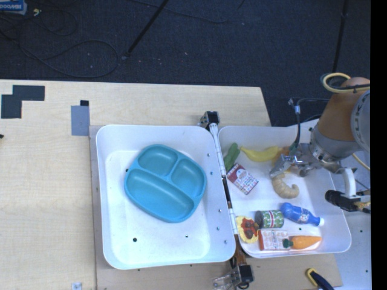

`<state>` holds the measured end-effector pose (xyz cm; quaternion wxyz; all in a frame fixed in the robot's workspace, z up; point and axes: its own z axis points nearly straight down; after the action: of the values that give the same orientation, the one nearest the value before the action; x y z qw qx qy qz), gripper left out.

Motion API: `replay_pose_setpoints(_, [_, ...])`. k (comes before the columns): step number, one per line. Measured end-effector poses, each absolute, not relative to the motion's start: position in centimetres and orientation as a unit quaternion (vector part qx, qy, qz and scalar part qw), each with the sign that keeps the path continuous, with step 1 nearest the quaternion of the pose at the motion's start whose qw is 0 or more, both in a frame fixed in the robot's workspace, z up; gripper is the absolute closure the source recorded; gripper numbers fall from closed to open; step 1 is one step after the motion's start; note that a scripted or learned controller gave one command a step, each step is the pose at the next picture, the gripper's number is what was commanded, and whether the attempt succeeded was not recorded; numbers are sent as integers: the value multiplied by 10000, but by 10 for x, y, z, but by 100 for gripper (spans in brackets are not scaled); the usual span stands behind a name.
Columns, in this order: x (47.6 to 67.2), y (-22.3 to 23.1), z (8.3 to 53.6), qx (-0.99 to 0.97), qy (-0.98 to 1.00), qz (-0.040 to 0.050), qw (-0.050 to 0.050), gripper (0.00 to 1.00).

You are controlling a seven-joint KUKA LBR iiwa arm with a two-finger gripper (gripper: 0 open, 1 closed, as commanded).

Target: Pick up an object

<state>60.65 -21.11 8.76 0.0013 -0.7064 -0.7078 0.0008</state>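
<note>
I'm looking across the counter (54,180): left bin (115,246) carrying a blue divided plate (164,182), right bin (338,237) crowded w/ small stuff. Arm (341,116) is reaching in, pincer (287,165) hovering just above the tan croissant-shaped toy (286,188), banana (261,154) beside it. Can't tell if the pincer's released or clenched. Risk imo: neighbours sitting so close it's nudging them or closing on nothing.
</note>
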Motion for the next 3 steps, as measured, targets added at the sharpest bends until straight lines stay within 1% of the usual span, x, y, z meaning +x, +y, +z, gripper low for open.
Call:
replay_pose_setpoints(1, [557, -192, 88, -7078, -7065, 3, 14, 0])
replay_pose_setpoints(2, [624, -169, 88, -7066, -7076, 2, 8, 0])
replay_pose_setpoints(3, [643, -213, 88, -7069, -7073, 11, 13, 0])
